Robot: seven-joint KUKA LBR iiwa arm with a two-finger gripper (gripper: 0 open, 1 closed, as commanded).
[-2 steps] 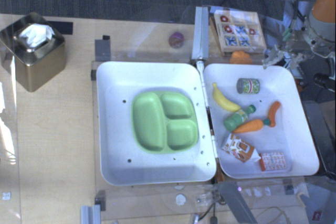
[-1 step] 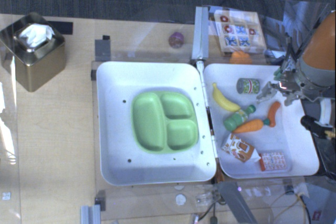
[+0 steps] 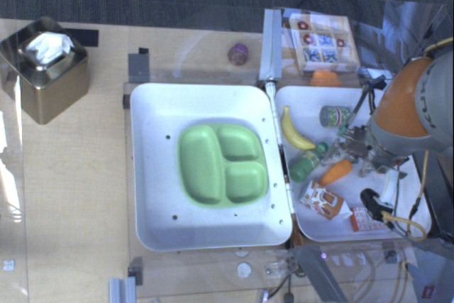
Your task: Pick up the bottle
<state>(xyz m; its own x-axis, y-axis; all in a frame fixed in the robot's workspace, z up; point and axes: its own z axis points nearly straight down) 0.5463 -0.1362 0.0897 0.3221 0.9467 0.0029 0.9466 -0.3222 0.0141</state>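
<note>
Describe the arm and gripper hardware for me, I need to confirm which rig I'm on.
Grey arm with a broad orange band above the wrist. The gripper is a compact dark metal assembly with thin rods. Black and yellow cables loop below it.

From my console both white bins [image 3: 152, 223] look like smooth, faintly glossy plastic, and the green divided tray [image 3: 221, 164] in the left one is matt plastic. The green bottle [image 3: 303, 165] reads as shiny translucent plastic. The bench [image 3: 71, 209] is pale wood, and the tissue box [image 3: 44, 74] is brushed metal.
</note>
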